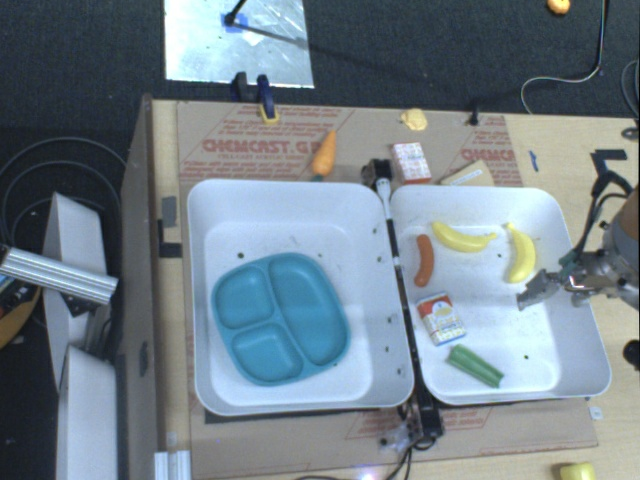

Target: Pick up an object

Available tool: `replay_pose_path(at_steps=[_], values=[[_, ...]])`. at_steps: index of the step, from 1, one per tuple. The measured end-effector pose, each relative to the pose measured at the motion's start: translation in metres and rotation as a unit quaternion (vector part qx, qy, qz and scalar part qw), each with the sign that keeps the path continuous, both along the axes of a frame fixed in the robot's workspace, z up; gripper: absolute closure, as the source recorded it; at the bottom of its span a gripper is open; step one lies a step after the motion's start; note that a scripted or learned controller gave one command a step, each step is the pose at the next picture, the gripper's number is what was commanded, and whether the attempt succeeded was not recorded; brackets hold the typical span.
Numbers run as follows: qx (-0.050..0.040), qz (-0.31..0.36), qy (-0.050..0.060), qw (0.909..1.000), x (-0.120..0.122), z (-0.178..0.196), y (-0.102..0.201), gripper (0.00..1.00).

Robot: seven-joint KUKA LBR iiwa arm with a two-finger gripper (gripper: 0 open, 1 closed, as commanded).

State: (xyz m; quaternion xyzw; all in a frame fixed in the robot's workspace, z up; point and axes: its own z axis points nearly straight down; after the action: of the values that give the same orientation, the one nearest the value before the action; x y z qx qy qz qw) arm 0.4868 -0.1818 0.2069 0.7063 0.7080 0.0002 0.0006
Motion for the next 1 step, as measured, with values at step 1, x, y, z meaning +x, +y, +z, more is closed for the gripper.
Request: replay_pose_path(at_steps=[1], values=[[-0.0019,0.002,-0.005,1.0,0.092,-0.0874,-0.0255,0.0]])
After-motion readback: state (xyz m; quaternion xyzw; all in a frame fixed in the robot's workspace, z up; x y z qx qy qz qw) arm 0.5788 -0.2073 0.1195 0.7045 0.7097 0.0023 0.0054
